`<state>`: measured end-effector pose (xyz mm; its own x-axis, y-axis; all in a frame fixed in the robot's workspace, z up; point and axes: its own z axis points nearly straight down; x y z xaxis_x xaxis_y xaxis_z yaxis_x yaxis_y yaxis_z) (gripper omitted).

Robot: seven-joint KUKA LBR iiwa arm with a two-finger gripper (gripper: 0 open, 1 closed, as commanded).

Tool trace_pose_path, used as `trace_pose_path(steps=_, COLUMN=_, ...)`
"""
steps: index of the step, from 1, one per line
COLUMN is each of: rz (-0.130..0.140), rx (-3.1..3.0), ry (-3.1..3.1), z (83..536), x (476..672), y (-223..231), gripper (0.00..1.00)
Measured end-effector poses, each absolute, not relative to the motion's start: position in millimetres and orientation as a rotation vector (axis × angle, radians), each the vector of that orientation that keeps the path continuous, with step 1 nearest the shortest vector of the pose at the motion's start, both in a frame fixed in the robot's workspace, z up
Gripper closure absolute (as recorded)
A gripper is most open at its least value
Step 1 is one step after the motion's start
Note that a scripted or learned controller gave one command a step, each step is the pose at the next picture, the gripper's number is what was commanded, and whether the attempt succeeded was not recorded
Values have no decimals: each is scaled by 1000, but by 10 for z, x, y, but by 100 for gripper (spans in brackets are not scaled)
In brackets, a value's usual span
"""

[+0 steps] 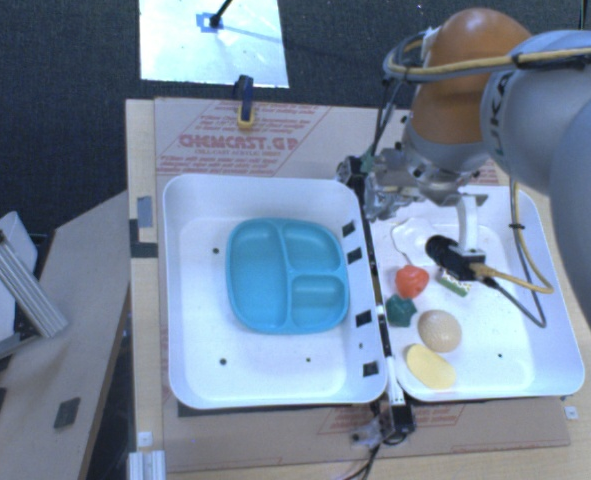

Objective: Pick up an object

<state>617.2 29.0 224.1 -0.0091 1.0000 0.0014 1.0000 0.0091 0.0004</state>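
Tray [285,276] (blue, divided) in one bin [200,298], four small objects [439,330] in other.

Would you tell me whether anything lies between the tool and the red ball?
Nothing visible does: only white floor lies between the tool, at the far corner of the right bin, and the red ball; the green piece sits beyond.

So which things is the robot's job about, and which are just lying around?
For the job: gripper, red thing, green thing, egg, yellow thing.
Probably just lying about: blue tray, clamp, shiny sheet.
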Motion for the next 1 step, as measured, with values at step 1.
trace_pose_path(steps=1, rz=-2, rx=-2210, ry=-2231, z=2236, x=6092, y=716, gripper=100)
